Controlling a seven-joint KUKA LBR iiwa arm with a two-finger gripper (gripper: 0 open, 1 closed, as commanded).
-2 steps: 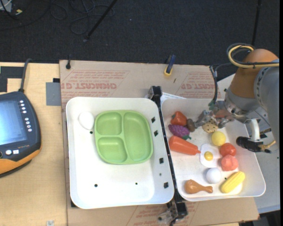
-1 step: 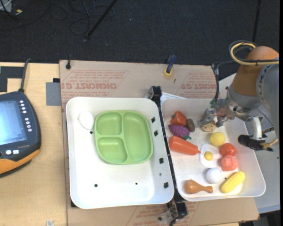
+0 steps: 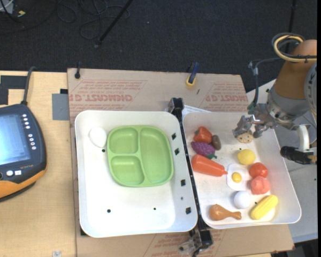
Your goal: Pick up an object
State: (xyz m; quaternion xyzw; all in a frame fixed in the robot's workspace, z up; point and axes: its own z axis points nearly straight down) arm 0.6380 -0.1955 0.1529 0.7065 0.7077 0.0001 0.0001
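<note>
— Over the right bin [image 3: 292, 197], near its far right corner: gripper [image 3: 248, 130], fingers closed around a small pale speckled cookie [image 3: 245, 138], lifted just above the bin floor.

— Below it?

— Scattered toy food: lemon [image 3: 246, 157], tomato [image 3: 258, 170], carrot [image 3: 207, 166], fried egg [image 3: 236, 177], corn [image 3: 264, 206], drumstick [image 3: 223, 213].

— Left bin [image 3: 91, 208]?

— Green divided plate [image 3: 139, 156], with a white egg [image 3: 98, 137] beside it.

Glossy plastic toy food [image 3: 208, 166], smooth white bins [image 3: 85, 197], matt brown cardboard [image 3: 123, 92] beneath.
</note>
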